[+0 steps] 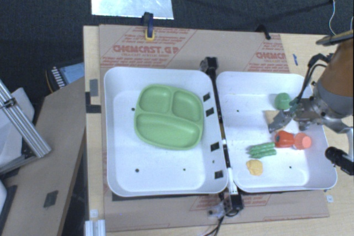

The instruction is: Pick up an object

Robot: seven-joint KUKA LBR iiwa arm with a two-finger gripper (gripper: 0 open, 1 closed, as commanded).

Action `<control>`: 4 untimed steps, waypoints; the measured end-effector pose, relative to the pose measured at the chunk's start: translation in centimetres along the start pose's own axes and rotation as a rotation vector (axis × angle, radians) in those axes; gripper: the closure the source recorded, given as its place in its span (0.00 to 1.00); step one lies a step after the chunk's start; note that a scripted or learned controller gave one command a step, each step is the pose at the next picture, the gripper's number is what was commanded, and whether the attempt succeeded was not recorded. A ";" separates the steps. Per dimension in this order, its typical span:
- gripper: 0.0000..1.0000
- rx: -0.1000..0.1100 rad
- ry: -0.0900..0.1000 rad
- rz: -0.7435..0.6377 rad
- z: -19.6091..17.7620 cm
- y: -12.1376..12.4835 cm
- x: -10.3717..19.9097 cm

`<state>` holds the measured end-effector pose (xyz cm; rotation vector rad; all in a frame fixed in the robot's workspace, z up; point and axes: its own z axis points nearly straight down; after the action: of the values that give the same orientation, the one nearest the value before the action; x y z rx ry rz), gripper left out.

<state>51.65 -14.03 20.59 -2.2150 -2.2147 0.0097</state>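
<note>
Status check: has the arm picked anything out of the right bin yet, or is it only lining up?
Nothing looks lifted yet. The claw sits low in the right bin, just above the red-and-orange toy; whether it grips anything is unclear. The green ball, green bean pod and yellow piece lie on the bin floor. The green divided plate rests in the left bin. Grasp and lift remain.
</note>
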 end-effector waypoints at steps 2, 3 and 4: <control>0.00 -0.009 -0.001 -0.002 3.7 0.7 0.5; 0.00 -0.013 0.002 -0.005 9.3 0.6 1.5; 0.00 -0.015 0.004 -0.007 12.1 0.9 2.0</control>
<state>52.43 -12.01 8.48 -2.2123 -2.2277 -0.0117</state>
